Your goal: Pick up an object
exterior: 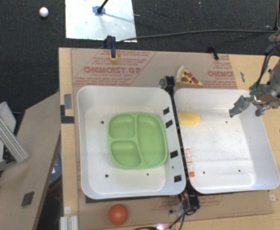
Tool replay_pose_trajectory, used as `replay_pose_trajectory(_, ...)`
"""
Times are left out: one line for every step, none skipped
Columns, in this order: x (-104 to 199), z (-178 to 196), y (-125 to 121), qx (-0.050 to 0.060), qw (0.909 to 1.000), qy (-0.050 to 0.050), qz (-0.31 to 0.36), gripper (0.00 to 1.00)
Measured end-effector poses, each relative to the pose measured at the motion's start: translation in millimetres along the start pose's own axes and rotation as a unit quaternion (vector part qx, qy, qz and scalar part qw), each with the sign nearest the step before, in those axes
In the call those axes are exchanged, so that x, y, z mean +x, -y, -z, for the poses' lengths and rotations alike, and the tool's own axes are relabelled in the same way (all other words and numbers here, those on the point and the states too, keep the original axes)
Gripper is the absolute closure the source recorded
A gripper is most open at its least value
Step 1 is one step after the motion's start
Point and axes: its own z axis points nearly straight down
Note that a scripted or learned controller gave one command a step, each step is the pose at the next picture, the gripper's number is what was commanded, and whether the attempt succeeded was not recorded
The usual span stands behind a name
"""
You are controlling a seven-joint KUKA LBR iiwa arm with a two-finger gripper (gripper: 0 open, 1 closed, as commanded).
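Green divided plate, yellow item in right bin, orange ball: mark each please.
Green divided plate point(137, 139): camera view, on the ridge between its compartments.
Yellow item point(190, 119): camera view, middle of its top surface.
Orange ball point(117, 214): camera view, centre of the ball.

Looking like a robotics lab test cell: plywood bench point(34, 128) carrying a protective-film sheet printed CHEMCAST GP point(112, 71), two white bins point(125, 96) clipped together, cables point(197, 32) running across black carpet point(20, 37), aluminium extrusion point(5, 138) sitting at left.
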Motion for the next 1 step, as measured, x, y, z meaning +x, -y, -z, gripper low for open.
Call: replay_pose_trajectory(0.6, 7.4, -2.5, -0.006, 1.0, 0.001, 0.002, 0.0)
